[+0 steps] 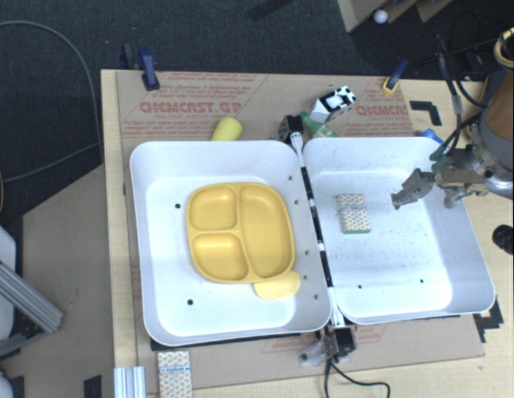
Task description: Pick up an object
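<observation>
A small beige and green block (353, 214) lies flat in the right bin (406, 297), towards its upper left. My gripper (424, 191) hangs over the same bin's upper right part, to the right of the block and apart from it, with nothing seen in it. In the left bin (157, 222) sits a yellow divided plate (239, 231), and a pale yellow piece (278, 287) pokes out from under its lower right edge.
Behind the bins on the bench lie a yellow object (227, 128) and a black-and-white object (336, 100) beside a green one (318, 119). Blue clamps (147, 69) grip the board's far edge. A small packet (174, 372) lies in front of the left bin.
</observation>
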`<state>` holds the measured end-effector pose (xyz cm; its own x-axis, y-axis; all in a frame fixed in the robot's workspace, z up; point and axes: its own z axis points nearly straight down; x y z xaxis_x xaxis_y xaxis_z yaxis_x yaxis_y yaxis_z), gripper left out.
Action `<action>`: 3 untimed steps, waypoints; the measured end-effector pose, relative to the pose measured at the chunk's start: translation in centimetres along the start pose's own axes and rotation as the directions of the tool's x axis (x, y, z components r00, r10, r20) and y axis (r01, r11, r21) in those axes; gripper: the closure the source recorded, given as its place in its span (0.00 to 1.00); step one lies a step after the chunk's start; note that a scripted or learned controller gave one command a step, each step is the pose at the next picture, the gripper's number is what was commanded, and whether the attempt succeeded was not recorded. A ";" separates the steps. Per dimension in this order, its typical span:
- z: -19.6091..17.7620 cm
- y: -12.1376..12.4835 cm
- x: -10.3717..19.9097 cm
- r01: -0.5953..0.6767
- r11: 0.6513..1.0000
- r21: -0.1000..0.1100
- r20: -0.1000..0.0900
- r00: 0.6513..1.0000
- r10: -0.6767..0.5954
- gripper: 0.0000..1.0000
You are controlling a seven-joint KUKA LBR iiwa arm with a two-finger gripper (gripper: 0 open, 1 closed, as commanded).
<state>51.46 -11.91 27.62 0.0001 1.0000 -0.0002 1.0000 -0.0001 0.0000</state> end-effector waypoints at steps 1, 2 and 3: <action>8.2 5.3 2.1 0.001 1.000 0.003 -0.001 1.000 -0.001 0.00; 18.0 5.4 1.8 -0.001 1.000 0.003 -0.001 1.000 0.001 0.00; 17.0 5.5 1.9 -0.001 1.000 -0.001 -0.001 1.000 0.001 1.00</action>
<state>56.96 -10.06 10.65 0.0012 1.0000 0.0005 1.0000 -0.0012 0.0010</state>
